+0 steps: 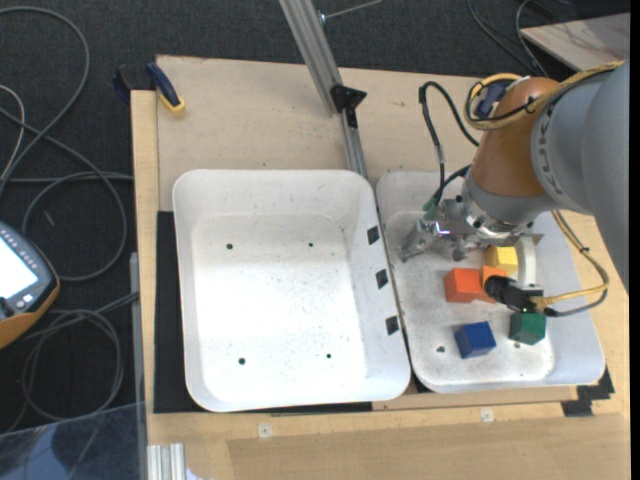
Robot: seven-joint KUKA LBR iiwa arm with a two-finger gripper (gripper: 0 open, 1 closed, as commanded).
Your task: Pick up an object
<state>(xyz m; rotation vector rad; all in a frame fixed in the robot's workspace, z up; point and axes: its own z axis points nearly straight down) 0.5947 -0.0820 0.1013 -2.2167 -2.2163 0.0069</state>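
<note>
With the gripper (425, 236) low in the right bin (420, 193), finger state indeterminate, and the orange block (462, 285), yellow block (501, 257), blue block (475, 339) and green block (528, 327) apart nearby, descent risks closing on nothing.

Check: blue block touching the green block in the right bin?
Apart. The camera view shows bare white bin floor between the blue block and the green block.

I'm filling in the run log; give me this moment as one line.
arm: over right bin | gripper: low near bin's left side, holding nothing visible | blocks in right bin: orange, yellow, blue, green | left bin: no blocks
</note>
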